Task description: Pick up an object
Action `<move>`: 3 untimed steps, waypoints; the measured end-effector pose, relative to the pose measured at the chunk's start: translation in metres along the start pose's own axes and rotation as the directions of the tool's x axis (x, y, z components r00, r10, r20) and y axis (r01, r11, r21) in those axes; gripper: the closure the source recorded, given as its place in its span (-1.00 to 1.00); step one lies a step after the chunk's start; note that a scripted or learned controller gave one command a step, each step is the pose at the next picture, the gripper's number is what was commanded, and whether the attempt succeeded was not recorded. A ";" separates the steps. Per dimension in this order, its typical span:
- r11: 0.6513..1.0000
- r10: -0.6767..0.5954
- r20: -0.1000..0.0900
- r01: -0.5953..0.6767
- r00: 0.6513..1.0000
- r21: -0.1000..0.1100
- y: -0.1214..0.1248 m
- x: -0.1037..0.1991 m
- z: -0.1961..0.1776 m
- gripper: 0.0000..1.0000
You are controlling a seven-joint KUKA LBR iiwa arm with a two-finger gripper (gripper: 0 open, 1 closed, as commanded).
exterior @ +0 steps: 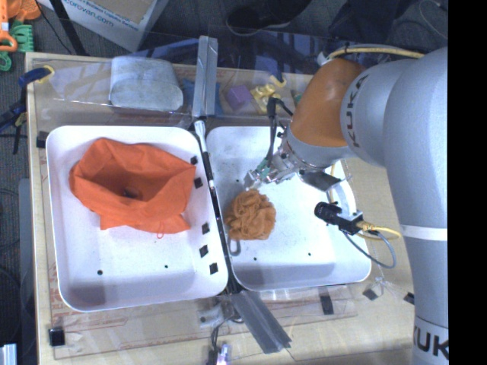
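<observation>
I see the tan, fuzzy, roundish clump of fibre [250,214] lying on the floor of the right white bin [304,268], hard against the bin's left wall, beside the divider. It is nearly round; I read a slight long axis running from the bin's near-left toward its far-right, with no clear pointing end. A small dark hook-like bit shows at the clump's lower left edge.

Up and right of the clump, close but apart from it, hangs the gripper [262,175], tips angled down-left toward the clump. I cannot tell its finger state; the tips are too small and cluttered. The grey arm with its orange band [323,105] slants in from the clump's right.

Left of the clump, the left white bin [114,272] holds a crumpled orange cloth [133,185].
</observation>
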State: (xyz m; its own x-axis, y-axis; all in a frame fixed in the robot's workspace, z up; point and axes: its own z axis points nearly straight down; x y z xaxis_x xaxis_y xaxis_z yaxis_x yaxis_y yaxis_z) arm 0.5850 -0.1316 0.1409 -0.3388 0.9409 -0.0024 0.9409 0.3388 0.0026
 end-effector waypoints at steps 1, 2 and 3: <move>0.999 0.050 -0.003 -0.050 0.999 0.003 0.002 0.032 0.049 -1.00; 1.000 -0.014 -0.001 0.014 1.000 0.001 -0.029 0.016 -0.001 -1.00; 0.997 0.073 -0.003 -0.073 0.997 0.003 -0.043 0.015 0.049 -1.00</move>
State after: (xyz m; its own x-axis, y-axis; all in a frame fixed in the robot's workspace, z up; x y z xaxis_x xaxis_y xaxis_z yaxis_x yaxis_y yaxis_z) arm 0.5394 -0.1325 0.0918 -0.2696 0.9630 0.0007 0.9630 0.2696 -0.0004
